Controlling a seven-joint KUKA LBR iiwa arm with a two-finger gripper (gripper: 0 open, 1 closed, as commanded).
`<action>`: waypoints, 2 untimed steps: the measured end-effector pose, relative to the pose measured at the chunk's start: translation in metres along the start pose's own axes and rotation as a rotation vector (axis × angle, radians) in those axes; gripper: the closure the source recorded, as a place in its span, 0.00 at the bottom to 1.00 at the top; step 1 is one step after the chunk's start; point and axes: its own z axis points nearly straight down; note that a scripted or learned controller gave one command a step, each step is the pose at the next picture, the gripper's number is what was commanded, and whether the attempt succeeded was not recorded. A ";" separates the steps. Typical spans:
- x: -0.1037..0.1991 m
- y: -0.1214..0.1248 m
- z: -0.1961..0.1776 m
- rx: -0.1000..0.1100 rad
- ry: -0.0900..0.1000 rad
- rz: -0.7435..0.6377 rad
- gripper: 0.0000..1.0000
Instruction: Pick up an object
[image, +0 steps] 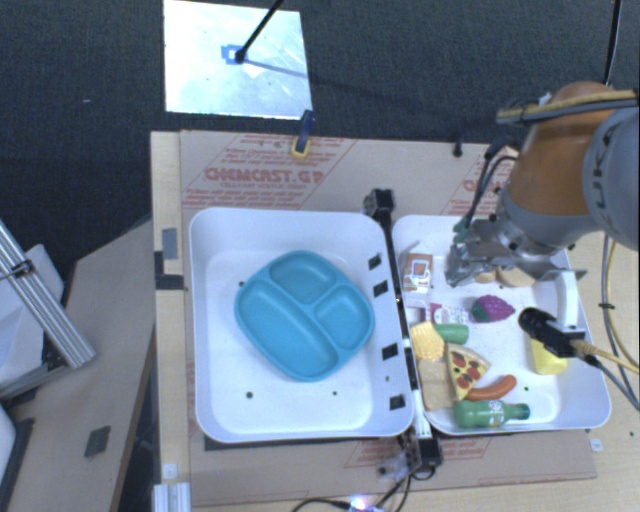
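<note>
My gripper (463, 272) hangs over the back part of the right bin (590, 405), just right of a small white and red carton (417, 271). A tan bread-like piece (508, 277) lies partly hidden under the wrist. In front of the gripper lie purple grapes (493, 307), a green pickle (451, 333), a yellow waffle-like piece (427, 343), a pizza slice (465, 369), a red sausage (492, 386) and a green bottle (488, 411). I see nothing between the fingers.
The left bin (215, 330) holds a blue divided plate (303, 313). A black divider strip (392, 300) runs between the bins. A yellow piece (547, 358) sits near the right bin's right wall. The arm's grey and orange body (570, 160) looms over the back right.
</note>
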 end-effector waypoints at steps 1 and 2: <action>0.053 0.016 0.009 0.000 0.000 0.000 1.00; 0.101 0.018 0.016 0.001 0.000 0.001 1.00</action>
